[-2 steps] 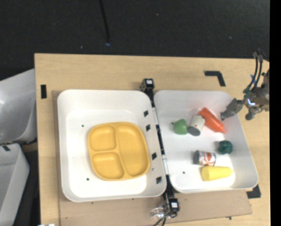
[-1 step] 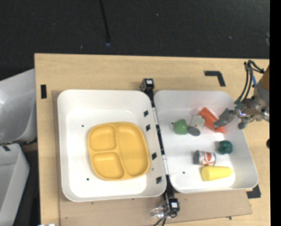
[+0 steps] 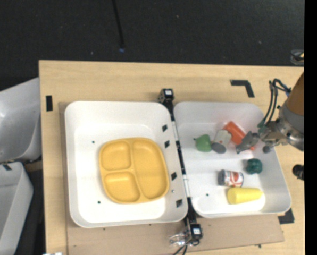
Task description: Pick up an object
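Camera view: two white bins sit side by side on the bench (image 3: 105,78). One yellow tray (image 3: 133,170) fills the left bin (image 3: 78,195), open rim all round. Six items lie in the right bin (image 3: 270,195): green piece (image 3: 203,143), grey piece (image 3: 220,141), orange block (image 3: 234,132), teal ball (image 3: 253,166), can (image 3: 232,178), yellow cone (image 3: 243,195). Pincer (image 3: 249,142) hovers beside the orange block; its grip cannot be told.

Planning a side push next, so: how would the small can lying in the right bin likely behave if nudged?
The small can lies on its side, so it would probably roll rather than slide. It looks rigid, unlikely to deform. The yellow cone-shaped piece sits just beside it and might stop a roll that way.
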`<action>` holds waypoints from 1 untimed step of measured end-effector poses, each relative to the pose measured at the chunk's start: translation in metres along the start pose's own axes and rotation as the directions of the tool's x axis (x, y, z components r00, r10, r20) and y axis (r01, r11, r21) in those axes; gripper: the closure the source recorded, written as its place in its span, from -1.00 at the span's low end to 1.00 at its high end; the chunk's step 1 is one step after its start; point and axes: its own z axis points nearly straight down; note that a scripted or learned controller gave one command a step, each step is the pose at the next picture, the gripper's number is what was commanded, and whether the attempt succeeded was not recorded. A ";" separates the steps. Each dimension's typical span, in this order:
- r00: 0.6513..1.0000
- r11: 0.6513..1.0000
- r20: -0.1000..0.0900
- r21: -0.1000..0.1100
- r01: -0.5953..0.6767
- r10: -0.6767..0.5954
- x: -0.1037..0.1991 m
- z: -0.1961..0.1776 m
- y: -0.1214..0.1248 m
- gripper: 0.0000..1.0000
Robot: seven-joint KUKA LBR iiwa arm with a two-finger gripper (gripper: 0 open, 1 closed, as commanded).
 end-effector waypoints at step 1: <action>1.000 1.000 0.000 0.001 0.000 0.000 -0.002 0.043 -0.006 -1.00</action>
